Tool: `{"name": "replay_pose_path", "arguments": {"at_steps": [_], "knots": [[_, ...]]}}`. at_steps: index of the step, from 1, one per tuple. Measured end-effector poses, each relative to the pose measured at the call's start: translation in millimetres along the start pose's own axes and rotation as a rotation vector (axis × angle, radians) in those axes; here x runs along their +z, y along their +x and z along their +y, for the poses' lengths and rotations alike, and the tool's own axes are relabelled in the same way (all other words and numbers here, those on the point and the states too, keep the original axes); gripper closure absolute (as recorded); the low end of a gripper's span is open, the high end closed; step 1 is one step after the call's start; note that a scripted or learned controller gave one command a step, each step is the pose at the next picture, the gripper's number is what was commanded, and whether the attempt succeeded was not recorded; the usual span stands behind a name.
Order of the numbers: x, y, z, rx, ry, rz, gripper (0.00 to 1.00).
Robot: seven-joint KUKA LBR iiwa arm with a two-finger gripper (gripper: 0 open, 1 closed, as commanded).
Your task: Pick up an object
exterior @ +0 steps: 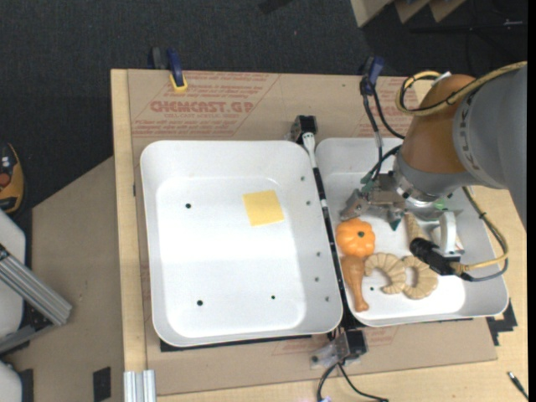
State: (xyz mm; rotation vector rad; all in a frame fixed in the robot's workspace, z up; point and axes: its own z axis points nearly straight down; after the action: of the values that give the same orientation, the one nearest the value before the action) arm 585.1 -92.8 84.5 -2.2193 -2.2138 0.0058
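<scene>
Hovering arm point(469, 132): over right bin point(486, 304)
Jaws: state cannot be told
Pumpkin point(356, 239): right bin, near croissant point(408, 275)
Left bin point(167, 224): yellow square point(263, 208)

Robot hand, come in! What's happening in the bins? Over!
Hand low in right bin, grip hidden by the arm. Orange pumpkin toy beside it, tan toys in front. Yellow square alone in left bin.
</scene>
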Motion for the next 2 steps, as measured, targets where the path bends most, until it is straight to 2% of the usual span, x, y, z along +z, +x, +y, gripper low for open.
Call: {"name": "replay_pose_path", "arguments": {"at_steps": [1,2], "knots": [[-10.8,-0.1,3.4,-0.001,-0.009,-0.003,1.00],[-20.7,-0.1,3.6,-0.001,-0.010,-0.003,1.00]]}}
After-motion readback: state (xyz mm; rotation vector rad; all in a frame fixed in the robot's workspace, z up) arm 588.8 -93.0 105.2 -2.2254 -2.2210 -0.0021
